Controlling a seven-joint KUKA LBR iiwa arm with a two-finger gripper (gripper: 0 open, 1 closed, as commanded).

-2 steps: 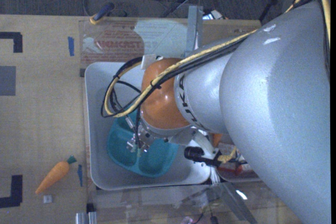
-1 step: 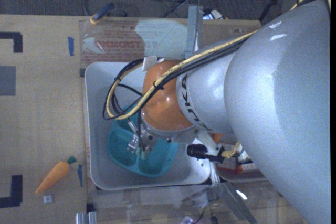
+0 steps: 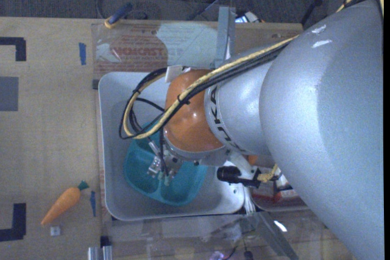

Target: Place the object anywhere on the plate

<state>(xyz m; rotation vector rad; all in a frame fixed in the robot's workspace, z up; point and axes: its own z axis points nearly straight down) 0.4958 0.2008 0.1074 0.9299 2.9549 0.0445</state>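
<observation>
A teal plate [image 3: 141,176] with compartments lies in the left white bin [image 3: 113,131], near its front. My gripper [image 3: 164,172] hangs right over the plate, below the orange wrist band [image 3: 186,115]. The grey arm covers much of the bin and the plate's right part. I see no object between the gripper and the plate from here. A toy carrot [image 3: 61,204] lies on the wooden bench outside the bin, to the lower left.
Black and yellow cables [image 3: 137,109] loop off the wrist over the bin's back half. The second bin [image 3: 277,195] is mostly hidden under the arm. Blue tape marks [image 3: 82,53] and black markers sit on the bench to the left.
</observation>
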